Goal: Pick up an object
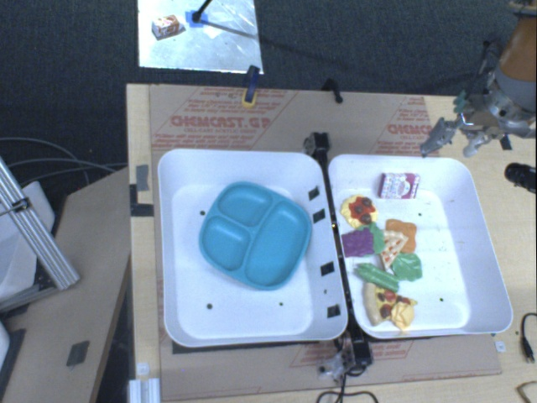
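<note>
The left bin [180, 225], smooth white plastic, holds a glossy blue divided tray [254, 234] with rounded corners. In the right bin [470, 250] lies a cluster of small toy foods [382, 263], with a purple-and-white carton [398, 185] near the far wall. Above that bin's far right corner, over the cardboard-covered surface [218, 116], hangs the metallic pincer [453, 137], fingers spread wide, holding nothing.

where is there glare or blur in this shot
In the camera view, glare washes out the shiny sheet at the top; the gripper at upper right looks soft and blurred; the blue tray and toy food in the white bins are evenly lit with faint shadows.
</note>
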`<move>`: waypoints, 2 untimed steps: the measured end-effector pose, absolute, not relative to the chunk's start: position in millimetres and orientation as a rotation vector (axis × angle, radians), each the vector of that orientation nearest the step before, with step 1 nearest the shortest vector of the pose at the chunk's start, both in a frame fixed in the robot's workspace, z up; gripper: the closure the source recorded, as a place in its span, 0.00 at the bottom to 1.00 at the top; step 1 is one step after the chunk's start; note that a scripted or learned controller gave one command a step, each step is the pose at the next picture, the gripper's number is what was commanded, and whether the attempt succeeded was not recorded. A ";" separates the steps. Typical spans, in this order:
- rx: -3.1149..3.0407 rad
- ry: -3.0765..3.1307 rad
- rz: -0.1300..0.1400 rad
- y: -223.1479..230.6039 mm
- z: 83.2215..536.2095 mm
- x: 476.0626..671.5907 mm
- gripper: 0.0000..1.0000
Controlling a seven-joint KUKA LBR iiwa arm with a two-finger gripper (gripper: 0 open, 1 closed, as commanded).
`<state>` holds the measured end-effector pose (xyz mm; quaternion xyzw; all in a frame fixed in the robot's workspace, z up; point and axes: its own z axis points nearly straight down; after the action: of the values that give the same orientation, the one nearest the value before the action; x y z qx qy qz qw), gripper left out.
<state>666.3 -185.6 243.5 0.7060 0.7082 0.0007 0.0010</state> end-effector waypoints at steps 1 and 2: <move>2.208 2.222 0.007 -193.3 323.3 669.8 0.00; 2.202 2.228 0.004 -192.8 330.7 670.0 1.00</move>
<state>670.0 -192.8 330.7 0.7030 0.7111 0.0014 0.0045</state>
